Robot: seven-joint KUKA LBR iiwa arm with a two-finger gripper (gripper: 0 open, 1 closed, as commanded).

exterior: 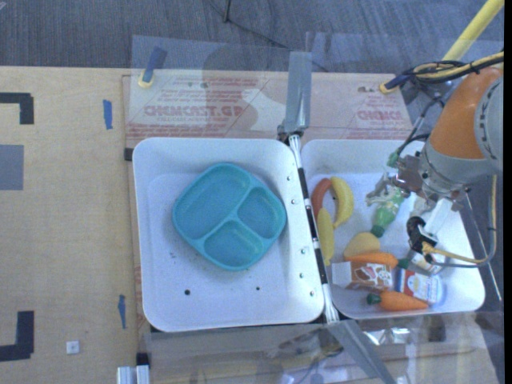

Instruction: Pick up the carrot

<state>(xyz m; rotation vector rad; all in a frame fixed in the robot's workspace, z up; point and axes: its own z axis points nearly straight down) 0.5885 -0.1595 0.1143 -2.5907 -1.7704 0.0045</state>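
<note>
Seen from the overhead camera, the grey KUKA arm with its orange band (468, 126) reaches in from the right, and its claw (416, 206) hangs over the right-hand shallow white plastic bin (472, 290); whether the claw is wide or narrow cannot be told from this angle, and nothing is visibly held. The small orange carrot with a green stub (398, 300) lies flat below the claw and slightly to its left, near the bin's front wall. Between carrot and claw sit an orange-and-white printed carton (368, 274) and a small labelled packet (422, 285). A green plastic bottle (386, 213) lies just left of the claw. Further left rest a curved yellow banana (345, 200), a curved orange-red piece (320, 196) and a long yellow piece (326, 237) against the bin's left wall. Well to the claw's left, across the divide, the second white bin (160, 294) carries a turquoise three-compartment plastic plate (230, 215). Both bins stand on the pale wooden bench (64, 238).
</note>
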